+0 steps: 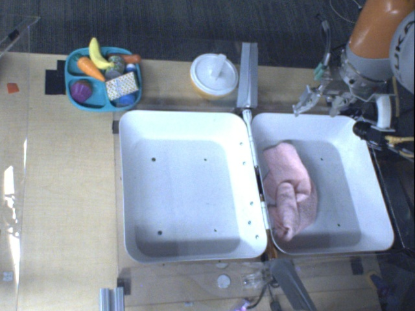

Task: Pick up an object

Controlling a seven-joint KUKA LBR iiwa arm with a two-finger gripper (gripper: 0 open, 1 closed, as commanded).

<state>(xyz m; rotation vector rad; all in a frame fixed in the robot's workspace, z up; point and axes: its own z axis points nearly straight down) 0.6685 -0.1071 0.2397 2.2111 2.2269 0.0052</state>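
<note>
Wooden bench (58,193), arm raised over right bin's (363,235) far rim, fingers (310,100) spread, holding nothing, pink cloth (288,190) below.

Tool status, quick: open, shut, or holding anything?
Tool: open and holding nothing, poised above the far rim of the right bin; the pink cloth lies in that bin, apart from it.

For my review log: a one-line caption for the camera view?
Hand above right bin's far rim; pink cloth lies inside.
</note>
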